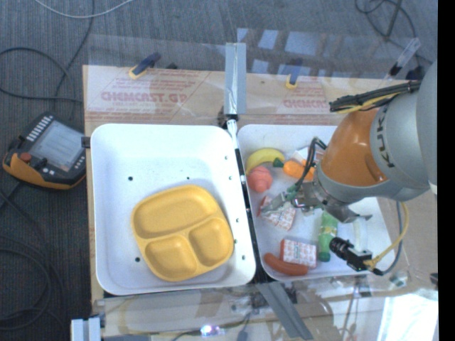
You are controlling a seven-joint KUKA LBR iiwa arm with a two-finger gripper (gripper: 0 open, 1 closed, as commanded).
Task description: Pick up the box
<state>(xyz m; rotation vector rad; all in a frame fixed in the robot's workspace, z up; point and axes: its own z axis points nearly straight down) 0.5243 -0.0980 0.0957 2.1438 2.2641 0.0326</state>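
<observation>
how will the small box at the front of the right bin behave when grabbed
The box lies flat, so it probably won't roll. It looks like thin printed card, likely light and crushable. The red sausage toy sits against it and may get nudged.

We see two bins [114, 261] of smooth white plastic with a soft sheen. The yellow tray [183, 231] looks like matt plastic. The box [298, 251] at five o'clock looks like printed card, slightly glossy. The fruit [260, 179] has a smooth, plastic look. The arm [377, 151] has glossy orange and satin grey shells. The bench [160, 98] is bare wood under clear sheet; the floor [71, 41] is rough grey carpet.
</observation>
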